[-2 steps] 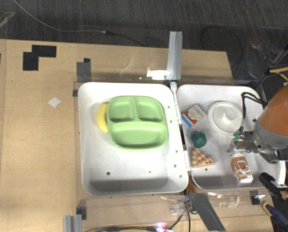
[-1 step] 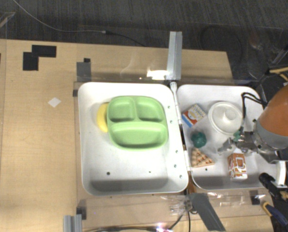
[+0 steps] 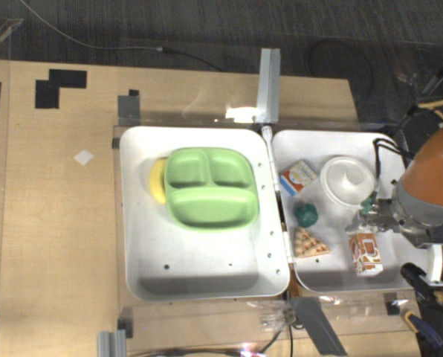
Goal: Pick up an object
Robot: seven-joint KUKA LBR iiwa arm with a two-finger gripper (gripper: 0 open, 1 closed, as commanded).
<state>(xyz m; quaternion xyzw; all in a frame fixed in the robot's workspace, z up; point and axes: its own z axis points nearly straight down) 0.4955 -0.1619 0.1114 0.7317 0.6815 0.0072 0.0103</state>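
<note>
left bin holds a green tray over a yellow item. right bin holds a small box, teal ball, waffle piece, white bowl and carton. the gripper sits just above the carton; state of jaws cannot be told.

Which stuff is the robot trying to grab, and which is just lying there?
For the job: gripper; orange-and-white carton, white cup, teal ball, waffle piece, small box.

Just there: green divided plate, yellow thing under it.
</note>
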